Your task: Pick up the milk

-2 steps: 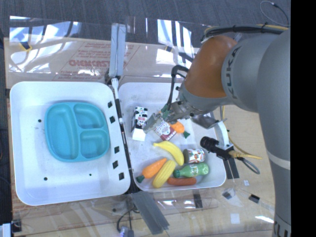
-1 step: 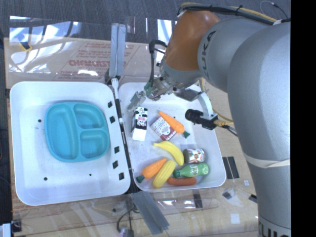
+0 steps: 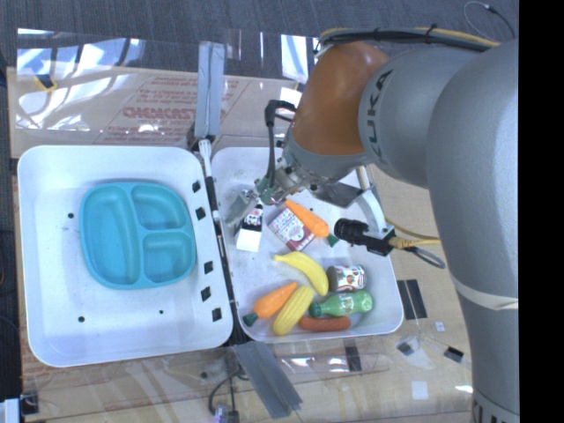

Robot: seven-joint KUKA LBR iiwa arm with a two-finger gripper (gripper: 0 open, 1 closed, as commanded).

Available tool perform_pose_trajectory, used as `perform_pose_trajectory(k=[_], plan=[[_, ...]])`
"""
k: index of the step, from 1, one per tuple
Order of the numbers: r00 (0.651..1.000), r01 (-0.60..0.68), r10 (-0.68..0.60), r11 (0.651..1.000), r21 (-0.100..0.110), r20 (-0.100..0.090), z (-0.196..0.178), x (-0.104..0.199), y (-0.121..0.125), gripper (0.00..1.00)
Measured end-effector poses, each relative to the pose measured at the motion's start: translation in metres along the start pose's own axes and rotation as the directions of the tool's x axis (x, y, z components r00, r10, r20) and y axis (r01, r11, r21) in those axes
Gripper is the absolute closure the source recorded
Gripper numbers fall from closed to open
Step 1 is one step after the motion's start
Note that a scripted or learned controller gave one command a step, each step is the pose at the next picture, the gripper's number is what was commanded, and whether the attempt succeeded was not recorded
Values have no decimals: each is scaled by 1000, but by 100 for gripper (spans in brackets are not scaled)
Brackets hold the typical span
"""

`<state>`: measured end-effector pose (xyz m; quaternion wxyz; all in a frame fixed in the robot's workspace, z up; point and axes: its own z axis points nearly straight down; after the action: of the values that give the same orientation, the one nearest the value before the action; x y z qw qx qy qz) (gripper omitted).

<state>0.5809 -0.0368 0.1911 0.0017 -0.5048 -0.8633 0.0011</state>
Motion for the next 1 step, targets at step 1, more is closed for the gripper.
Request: perform_pose_trajectory(k=[1], plan=[[1000, 22, -22, 1000, 2, -1, 0, 25, 9, 0]])
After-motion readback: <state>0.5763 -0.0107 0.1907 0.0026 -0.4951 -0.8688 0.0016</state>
